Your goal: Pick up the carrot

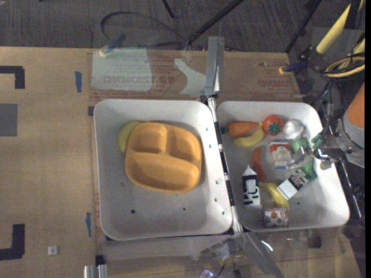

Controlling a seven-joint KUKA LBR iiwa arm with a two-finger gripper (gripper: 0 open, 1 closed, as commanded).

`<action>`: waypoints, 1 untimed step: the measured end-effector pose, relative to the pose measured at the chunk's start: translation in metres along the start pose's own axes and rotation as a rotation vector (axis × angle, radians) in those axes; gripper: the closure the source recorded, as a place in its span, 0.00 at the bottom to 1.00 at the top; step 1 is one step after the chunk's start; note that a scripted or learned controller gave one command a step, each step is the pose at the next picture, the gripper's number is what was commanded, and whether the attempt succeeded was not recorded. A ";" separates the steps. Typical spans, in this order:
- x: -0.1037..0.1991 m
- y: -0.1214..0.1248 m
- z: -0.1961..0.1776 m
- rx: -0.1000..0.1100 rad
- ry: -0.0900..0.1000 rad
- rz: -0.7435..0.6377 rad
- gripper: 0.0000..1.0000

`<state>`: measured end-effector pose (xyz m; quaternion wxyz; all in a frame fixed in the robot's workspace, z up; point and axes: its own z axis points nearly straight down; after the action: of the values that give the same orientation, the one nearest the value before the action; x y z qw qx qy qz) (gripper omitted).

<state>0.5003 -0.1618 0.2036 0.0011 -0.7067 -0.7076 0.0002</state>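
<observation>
You see the carrot in the right bin, in the far left corner, lying on its side with its green end toward the wall between the two bins. A yellow banana lies just in front of it and touches it along the lower edge. To the right of the carrot there is a red tomato, very close to the carrot's tip, and after that a pale round object which I cannot identify.

The end effector is at the right edge of the same bin, well apart from the carrot. You cannot tell from this view how wide it is open, and nothing can be seen in its hold. The grey arm with the orange band comes in from the right side above it.

Between the end effector and the carrot there are several things: a small white carton with a red picture, a green object near the end effector, a dark and white box, a black and white milk carton, a second yellow piece and a small can at the near edge.

The left bin holds an orange divided plate, with another banana partly under its far left edge. Both bins stand on the brown worktop.
</observation>
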 end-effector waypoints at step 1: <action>0.021 -0.010 0.091 -0.028 -0.014 -0.318 0.00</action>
<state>0.4902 -0.1408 0.1124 -0.0138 -0.5856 -0.8105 -0.0048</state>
